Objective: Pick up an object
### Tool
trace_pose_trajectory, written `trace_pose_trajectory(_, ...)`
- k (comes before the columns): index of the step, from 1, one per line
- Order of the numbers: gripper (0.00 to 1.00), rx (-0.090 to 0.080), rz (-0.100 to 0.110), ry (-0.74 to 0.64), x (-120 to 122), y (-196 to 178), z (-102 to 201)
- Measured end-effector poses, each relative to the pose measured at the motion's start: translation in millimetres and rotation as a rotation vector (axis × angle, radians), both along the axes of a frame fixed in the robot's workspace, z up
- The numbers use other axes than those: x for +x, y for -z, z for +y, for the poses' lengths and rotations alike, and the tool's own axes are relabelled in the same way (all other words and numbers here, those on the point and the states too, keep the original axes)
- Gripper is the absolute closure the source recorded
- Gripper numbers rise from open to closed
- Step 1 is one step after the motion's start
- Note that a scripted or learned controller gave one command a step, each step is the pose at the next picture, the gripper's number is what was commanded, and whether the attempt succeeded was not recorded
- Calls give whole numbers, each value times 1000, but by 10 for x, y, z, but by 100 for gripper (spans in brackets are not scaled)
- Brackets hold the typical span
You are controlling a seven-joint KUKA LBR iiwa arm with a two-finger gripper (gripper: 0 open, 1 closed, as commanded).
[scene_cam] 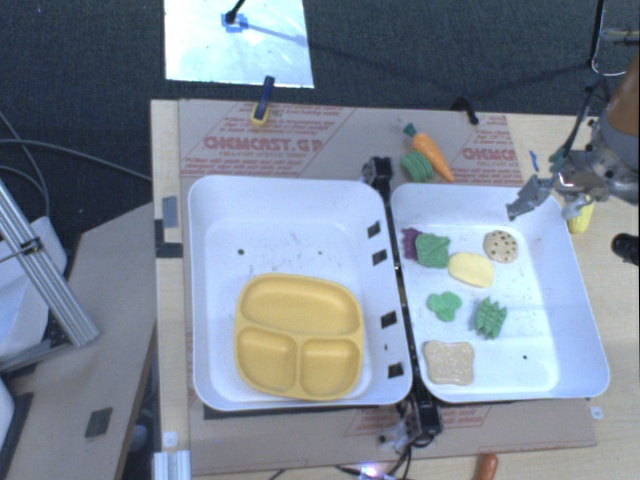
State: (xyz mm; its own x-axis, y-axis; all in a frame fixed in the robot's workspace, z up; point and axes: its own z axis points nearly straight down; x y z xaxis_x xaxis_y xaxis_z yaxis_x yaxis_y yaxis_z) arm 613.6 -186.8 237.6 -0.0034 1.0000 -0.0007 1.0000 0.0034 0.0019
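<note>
Two shallow white bins are sitting side by side on the surface (300,133). The left bin (215,268) is holding a yellow divided tray (298,336) toward its near half. The right bin (570,308) is holding six small toy foods: a green and purple piece (428,249), a round cookie (500,246), a pale yellow lump (470,269), a green broccoli piece (444,305), a ridged green piece (490,318) and a slice of bread (448,362). A toy carrot (427,155) is lying on the surface just beyond the bins.

The gripper (545,193) is hanging over the right bin's far right corner, well apart from the foods; nothing is showing between the jaws, and I cannot tell how far open they are. The arm is being cut off by the picture's right side. A yellow thing (578,218) behind the gripper is partly hidden and hard to make out.
</note>
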Motion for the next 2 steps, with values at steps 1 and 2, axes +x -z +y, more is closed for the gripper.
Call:
trace_pose_trajectory(1,0,3,12,6,-555,1469,-205)
trace_pose_trajectory(2,0,3,4,-3,-636,1542,381)
